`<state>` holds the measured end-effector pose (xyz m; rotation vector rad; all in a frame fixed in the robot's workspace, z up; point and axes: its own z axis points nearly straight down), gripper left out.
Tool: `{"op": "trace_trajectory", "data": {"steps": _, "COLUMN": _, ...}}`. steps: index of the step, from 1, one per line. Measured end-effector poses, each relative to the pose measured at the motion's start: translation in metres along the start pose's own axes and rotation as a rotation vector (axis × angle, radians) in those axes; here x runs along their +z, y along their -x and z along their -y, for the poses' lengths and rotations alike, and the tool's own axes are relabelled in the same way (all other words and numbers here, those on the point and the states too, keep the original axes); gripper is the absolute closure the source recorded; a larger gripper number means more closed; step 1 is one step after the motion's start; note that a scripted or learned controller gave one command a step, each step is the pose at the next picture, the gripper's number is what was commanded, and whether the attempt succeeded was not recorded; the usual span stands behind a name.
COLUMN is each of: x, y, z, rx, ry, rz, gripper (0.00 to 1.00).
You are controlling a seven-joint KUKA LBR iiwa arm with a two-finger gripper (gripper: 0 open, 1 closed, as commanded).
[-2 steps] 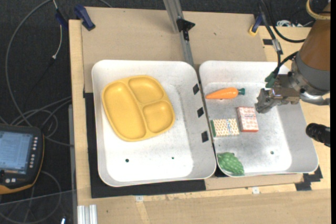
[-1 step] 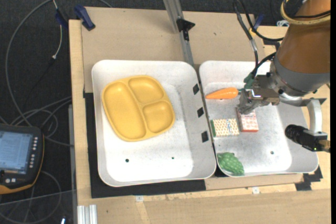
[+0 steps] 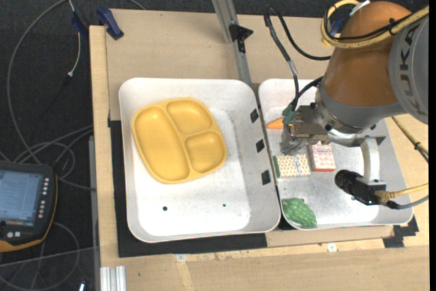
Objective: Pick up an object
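The claw [image 3: 294,140] is seen low in the right bin [image 3: 402,215], near that bin's left wall, with the grey and orange arm [image 3: 368,58] bulking above it. Whether the claw is open or closed cannot be told, since the wrist housing covers most of it from this angle, and nothing can be made out held in it.

Several candidates for picking lie close by in the right bin. A small orange item [image 3: 274,124] is seen just left of the claw, partly hidden by it. A patterned packet [image 3: 293,165] lies just below the claw, with a red and white box [image 3: 322,159] beside it to the right. A green leafy toy [image 3: 299,212] rests at the bin's near edge, well apart from the claw. In the left bin [image 3: 136,215] a yellow divided plate [image 3: 178,140] is set, far from the arm.

The step in hand is judged to be the descent or positioning for a grasp, with no object lifted yet. For the next move, the claw would need to be centred over one item, probably the orange item or the patterned packet, closed upon it, and then raised clear. The packet lies flat, so a firm hold may be hard to obtain, and the nearby bin wall leaves little room.
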<state>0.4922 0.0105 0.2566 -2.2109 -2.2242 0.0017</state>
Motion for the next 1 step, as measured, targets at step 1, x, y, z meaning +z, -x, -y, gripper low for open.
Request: {"op": "trace_trajectory", "data": {"steps": 1, "x": 0.0178, "y": -0.0599, "z": 0.0054, "rx": -0.001, "ry": -0.001, "rz": 0.000, "gripper": 1.00}}
